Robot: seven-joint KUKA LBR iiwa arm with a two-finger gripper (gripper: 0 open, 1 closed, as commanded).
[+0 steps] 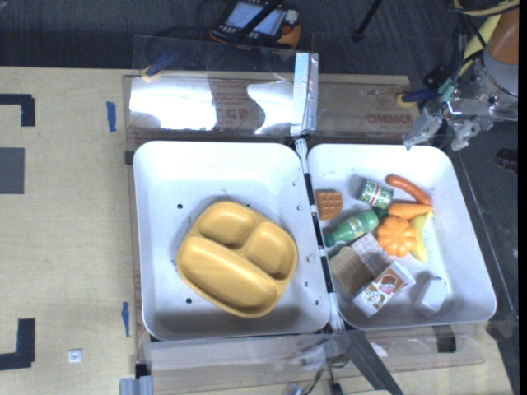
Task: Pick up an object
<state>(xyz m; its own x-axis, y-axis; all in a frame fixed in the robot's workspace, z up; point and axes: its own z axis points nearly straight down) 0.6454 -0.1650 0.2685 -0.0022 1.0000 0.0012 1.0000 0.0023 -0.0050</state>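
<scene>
The right bin (469, 220) holds a cluster of toy items: a green bottle (352, 227), a small green can (375, 192), a red-orange carrot (408, 188), an orange pumpkin (397, 234), a waffle-like square (328, 203), a small printed carton (384, 290) and a pale grey block (428, 290). My gripper (439, 132) hovers at the bin's far right corner, just beyond the rim and well clear of the items. It is open, with nothing between its fingers.
The left bin (156, 188) carries a large yellow divided tray (237, 257). A clear upright panel (214, 97) stands behind the bins. A brown flat card (354, 266) lies next to the carton. Cables and a handheld device (255, 19) sit beyond the bench.
</scene>
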